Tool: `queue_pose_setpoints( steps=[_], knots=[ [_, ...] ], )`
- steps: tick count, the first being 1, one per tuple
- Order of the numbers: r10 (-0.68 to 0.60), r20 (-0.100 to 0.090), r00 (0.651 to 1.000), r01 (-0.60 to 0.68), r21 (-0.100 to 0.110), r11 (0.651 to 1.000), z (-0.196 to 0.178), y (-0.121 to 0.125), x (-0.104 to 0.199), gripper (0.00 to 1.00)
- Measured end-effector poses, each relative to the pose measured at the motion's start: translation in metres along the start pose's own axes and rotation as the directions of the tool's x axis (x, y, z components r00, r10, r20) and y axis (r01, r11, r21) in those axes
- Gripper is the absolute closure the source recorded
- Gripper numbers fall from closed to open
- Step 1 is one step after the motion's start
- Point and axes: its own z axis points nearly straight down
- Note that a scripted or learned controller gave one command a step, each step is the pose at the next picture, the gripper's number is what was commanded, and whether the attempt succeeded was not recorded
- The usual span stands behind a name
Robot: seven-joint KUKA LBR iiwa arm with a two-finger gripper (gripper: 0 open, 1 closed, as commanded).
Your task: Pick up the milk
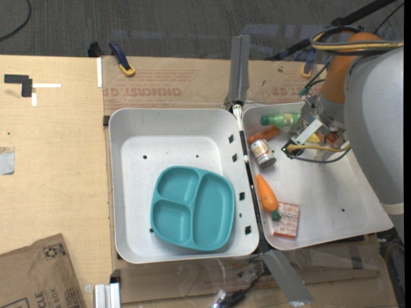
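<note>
A small white and red carton (287, 219), which looks like the milk, lies flat near the front of the right bin (324, 201). Just behind it lies a carrot (267, 194). My gripper (309, 133) is low over the back of the right bin, well behind the carton and not touching it. The grey arm hides much of it. A green bottle (279, 119) lies just left of the gripper.
A tin can (262, 153) and an orange sausage-like piece (264, 134) lie near the right bin's left wall. The left bin (117, 172) holds a teal divided plate (192, 208). A blue and yellow clamp (122, 59) sits on the cardboard behind.
</note>
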Motion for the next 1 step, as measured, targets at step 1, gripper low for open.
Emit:
queue_pose_setpoints(
  steps=[1],
  knots=[
    [-0.215, 0.008, 0.976, 0.215, 0.012, 0.976, 0.0012, 0.0026, 0.0049, 0.0]
  ],
)
